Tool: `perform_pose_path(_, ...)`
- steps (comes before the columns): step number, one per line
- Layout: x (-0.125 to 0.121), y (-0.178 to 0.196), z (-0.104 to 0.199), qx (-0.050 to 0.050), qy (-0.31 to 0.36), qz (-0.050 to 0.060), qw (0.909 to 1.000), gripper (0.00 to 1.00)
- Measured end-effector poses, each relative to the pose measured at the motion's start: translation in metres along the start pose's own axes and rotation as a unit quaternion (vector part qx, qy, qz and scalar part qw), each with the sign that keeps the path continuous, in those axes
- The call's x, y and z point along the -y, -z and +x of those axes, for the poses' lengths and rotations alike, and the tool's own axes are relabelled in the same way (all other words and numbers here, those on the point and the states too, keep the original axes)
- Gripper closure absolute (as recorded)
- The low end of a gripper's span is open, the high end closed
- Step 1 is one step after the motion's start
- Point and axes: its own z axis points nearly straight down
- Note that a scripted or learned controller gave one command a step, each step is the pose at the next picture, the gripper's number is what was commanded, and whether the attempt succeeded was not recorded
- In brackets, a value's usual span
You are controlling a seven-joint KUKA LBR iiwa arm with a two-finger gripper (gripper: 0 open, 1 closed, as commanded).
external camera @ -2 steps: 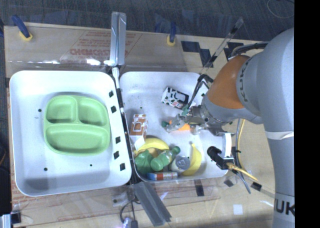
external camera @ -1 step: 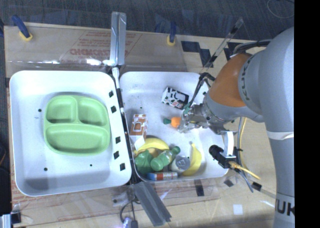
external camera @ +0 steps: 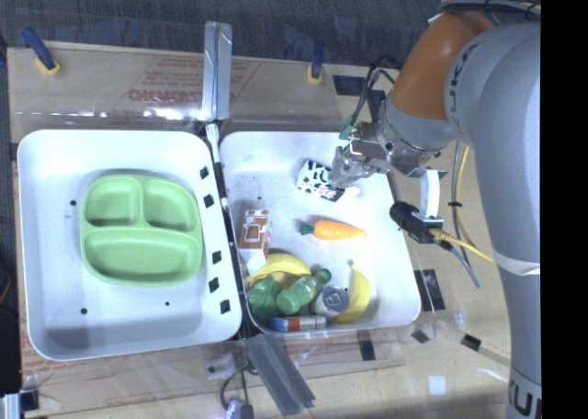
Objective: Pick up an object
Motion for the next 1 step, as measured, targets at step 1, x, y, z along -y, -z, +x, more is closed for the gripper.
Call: perform_pose_path(1,0.0001,-0.0002,-0.0002,0.000,0.000,0.000,1.0000,0.00)
